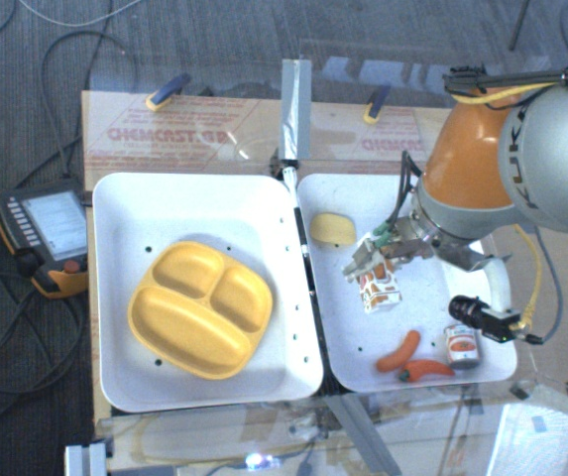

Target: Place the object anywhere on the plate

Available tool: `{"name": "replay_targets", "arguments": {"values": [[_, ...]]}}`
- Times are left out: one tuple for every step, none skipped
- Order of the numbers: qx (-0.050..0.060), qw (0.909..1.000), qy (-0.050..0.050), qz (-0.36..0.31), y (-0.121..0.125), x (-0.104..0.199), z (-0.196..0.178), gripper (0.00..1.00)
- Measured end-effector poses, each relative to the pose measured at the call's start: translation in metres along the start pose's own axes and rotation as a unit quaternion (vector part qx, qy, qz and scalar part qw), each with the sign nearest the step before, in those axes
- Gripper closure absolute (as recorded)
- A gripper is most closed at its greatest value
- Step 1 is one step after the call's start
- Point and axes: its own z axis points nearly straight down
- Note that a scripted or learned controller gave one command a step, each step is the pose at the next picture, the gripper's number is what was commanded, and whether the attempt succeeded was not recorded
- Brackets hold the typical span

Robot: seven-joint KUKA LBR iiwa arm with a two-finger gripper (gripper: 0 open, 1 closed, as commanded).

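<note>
The yellow divided plate lies in the left bin, a little left of its middle. My gripper hangs over the upper middle of the right bin, pointing down and to the left. Just below it a small white and red carton lies on the bin floor, close to the gripper's tip; whether they touch is unclear. A pale yellow rounded item sits up and to the left of the gripper, near the divider between the bins.
Two orange carrot-like pieces and a small can lie at the right bin's front right. A black fitting on a cable sits above the can. A tablet rests left of the bench.
</note>
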Motion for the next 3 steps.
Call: {"name": "replay_targets", "arguments": {"values": [[0.000, 1.0000, 0.001, -0.002, -0.003, 0.064, 0.015, 1.00], [0.001, 0.9988, 0.000, -0.049, 0.040, 0.111, 0.029, 1.00], [0.000, 0.9988, 0.000, -0.049, 0.040, 0.111, 0.029, 0.00]]}}
